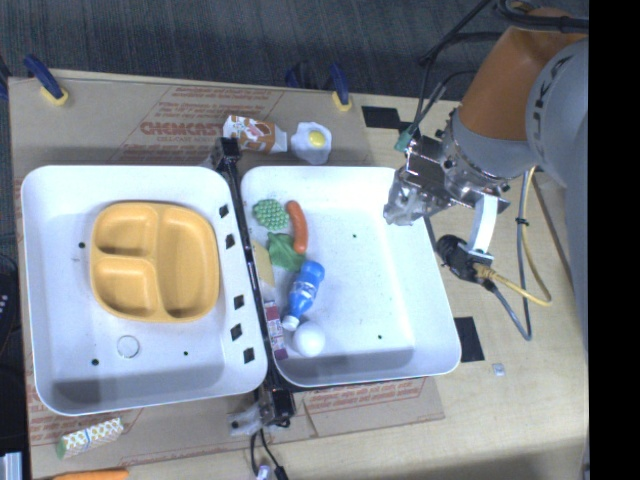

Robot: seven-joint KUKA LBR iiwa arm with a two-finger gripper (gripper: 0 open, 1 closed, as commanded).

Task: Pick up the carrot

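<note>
We see the carrot (297, 226) lying in the right bin (385, 298), near that bin's left wall and toward its far edge. Just to its left sits a round green item (267, 213), almost touching it, and a flat green piece (283, 253) lies at the carrot's near end. A blue bottle (304, 289) with a white cap rests on a slant just nearer than these, and a white ball (308, 340) sits close to the bin's near-left corner.

The gripper (403, 206) hangs over the right edge of the right bin, toward its far-right corner, well apart from the carrot. We cannot tell how its fingers stand, and we see nothing between them.

In the left bin (50, 298) a yellow divided tray (155, 259) lies a little toward the far side. On the bench beyond the bins, a small brown-and-white carton (250, 133) and a white-and-yellow item (313, 141) rest beside the far-left corner of the right bin.
</note>
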